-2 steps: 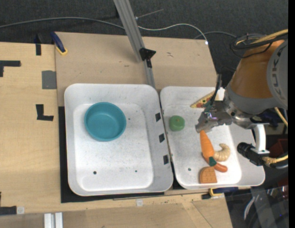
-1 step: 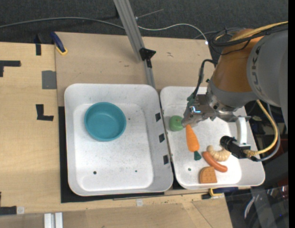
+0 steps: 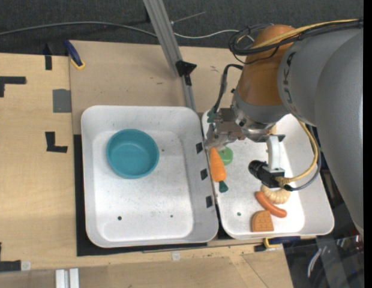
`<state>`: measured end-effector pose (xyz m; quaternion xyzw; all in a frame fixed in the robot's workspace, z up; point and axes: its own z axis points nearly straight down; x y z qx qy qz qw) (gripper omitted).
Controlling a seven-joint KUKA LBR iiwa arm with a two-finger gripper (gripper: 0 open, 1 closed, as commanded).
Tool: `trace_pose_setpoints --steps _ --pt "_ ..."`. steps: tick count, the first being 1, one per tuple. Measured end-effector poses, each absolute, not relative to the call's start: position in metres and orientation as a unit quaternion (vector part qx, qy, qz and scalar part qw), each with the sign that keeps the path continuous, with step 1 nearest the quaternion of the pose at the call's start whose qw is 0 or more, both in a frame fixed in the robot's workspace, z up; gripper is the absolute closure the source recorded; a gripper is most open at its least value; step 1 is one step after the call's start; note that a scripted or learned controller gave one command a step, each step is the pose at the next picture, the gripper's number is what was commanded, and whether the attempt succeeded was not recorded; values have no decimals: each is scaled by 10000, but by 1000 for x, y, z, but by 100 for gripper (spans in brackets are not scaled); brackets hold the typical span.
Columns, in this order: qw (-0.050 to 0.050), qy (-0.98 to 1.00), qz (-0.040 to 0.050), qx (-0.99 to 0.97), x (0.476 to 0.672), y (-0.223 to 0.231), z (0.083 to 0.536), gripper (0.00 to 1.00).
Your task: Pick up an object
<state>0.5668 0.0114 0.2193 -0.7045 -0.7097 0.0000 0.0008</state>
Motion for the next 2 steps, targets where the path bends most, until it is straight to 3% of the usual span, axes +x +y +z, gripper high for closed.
trace_pose_setpoints --steps 2 --pt "4 -7088 -1 -7054 626 96 227 100"
